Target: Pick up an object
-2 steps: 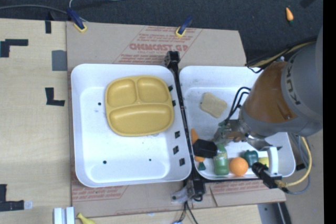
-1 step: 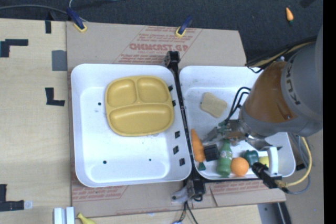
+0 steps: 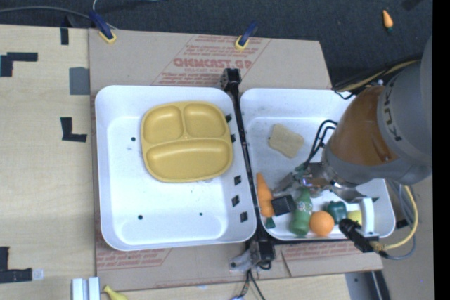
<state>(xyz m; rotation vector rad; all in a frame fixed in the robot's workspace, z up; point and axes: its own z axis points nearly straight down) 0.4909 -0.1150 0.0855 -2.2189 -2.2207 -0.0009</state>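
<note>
My gripper (image 3: pixel 298 181) hangs low over the front of the right bin (image 3: pixel 316 103), reaching in from the right below the grey and orange wrist. Just under and in front of it lie a green bottle (image 3: pixel 302 211), a small black block (image 3: pixel 283 205) and an orange carrot-like piece (image 3: pixel 264 196) against the bin's left wall. An orange ball (image 3: pixel 322 223) sits at the front edge, with a teal object (image 3: pixel 336 209) and a yellow piece (image 3: pixel 356 214) beside it. A tan sponge-like slab (image 3: pixel 285 140) lies apart, further back. Nothing is visibly held.
The left bin (image 3: pixel 116 172) holds a yellow divided plate (image 3: pixel 187 140) in its rear half. A black divider (image 3: pixel 238 144) runs between the bins. Both stand on a cardboard sheet (image 3: pixel 211 60).
</note>
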